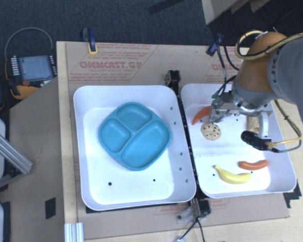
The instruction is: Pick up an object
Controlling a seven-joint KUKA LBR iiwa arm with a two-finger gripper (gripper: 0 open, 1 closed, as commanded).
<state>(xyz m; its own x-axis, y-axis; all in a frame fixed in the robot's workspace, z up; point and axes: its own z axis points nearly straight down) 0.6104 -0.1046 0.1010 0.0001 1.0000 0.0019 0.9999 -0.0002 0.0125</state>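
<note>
The shallow white right-hand bin (278,178) holds the pickable things, and the grey arm's two-finger gripper (217,116) hangs low over its upper left part; whether the claw is open or closed cannot be told. Just below the claw lies a round speckled cookie (210,131), nearly under it. At its left a small orange carrot-like piece (200,115) slants away up-right.
</note>
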